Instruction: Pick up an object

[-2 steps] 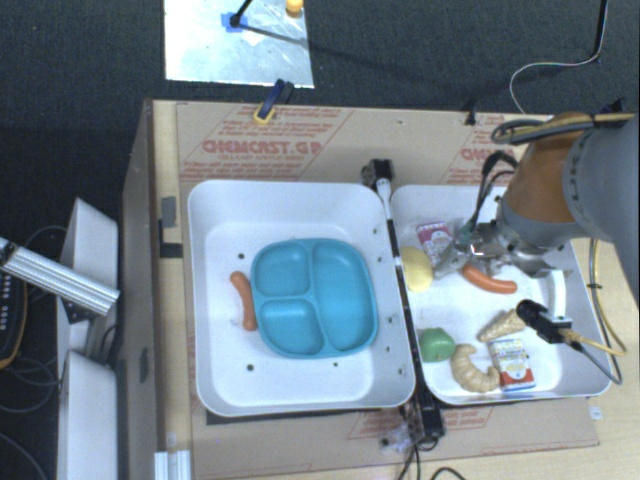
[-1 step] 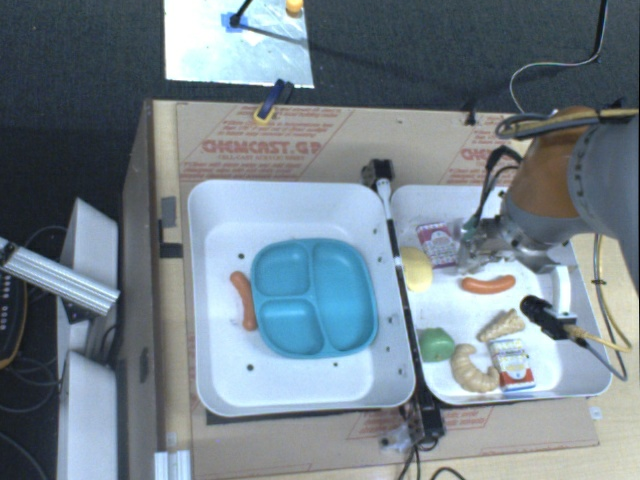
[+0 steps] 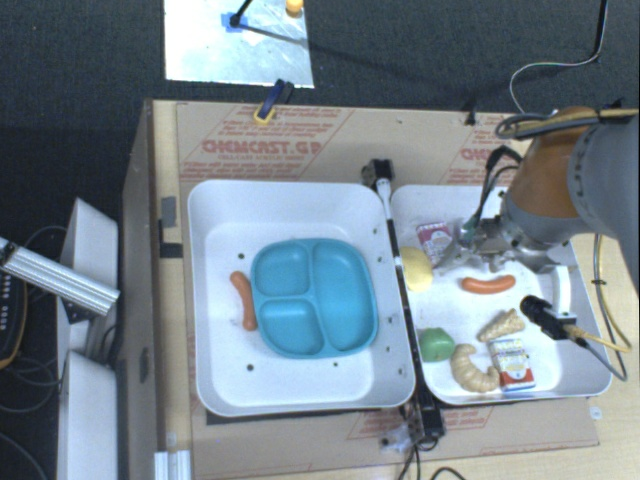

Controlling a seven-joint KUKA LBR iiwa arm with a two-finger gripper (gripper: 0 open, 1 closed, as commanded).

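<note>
My gripper [image 3: 478, 246] is low over the back half of the right bin [image 3: 585, 373], with the grey arm and its orange band coming in from the right. A red and white packet [image 3: 434, 238] lies just left of it. An orange sausage [image 3: 488, 285] lies just in front of it. Further forward are a yellow lemon-like piece [image 3: 415, 268] by the bin's left wall, a green piece [image 3: 435, 344], a croissant [image 3: 473, 368], a pale bread-like piece [image 3: 502, 325] and a small red and white carton [image 3: 513, 363]. Nothing shows between the gripper's fingers.
The left bin [image 3: 215, 268] holds a blue divided plate [image 3: 313, 296] and a second orange sausage [image 3: 243, 300] beside the plate's left edge. A ridge where the two bins' walls meet [image 3: 392, 268] runs between them.
</note>
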